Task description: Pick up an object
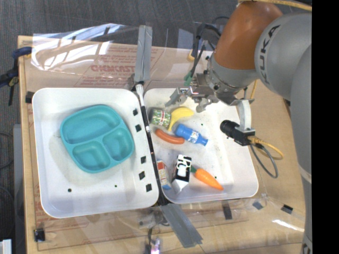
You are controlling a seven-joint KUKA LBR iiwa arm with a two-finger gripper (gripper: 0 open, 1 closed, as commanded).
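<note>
The right bin [241, 179] holds several small items. A yellow banana [183, 113] lies near its back, next to a green can [160, 117], a blue bottle [191, 135] and a red sausage [169, 137]. Nearer the front are a black-and-white carton [182, 173], an orange carrot [207, 179] and a thin red-and-white tube [162, 173]. My gripper [189, 102] hangs just above and behind the banana, open, its fingers [176, 96] spread with nothing between them.
A teal divided plate [98, 136] lies in the left bin [47, 194]. A black fitting [235, 131] with a yellow cable sits at the right bin's right side. The arm's grey and orange body [249, 36] hangs over the bin's back right corner.
</note>
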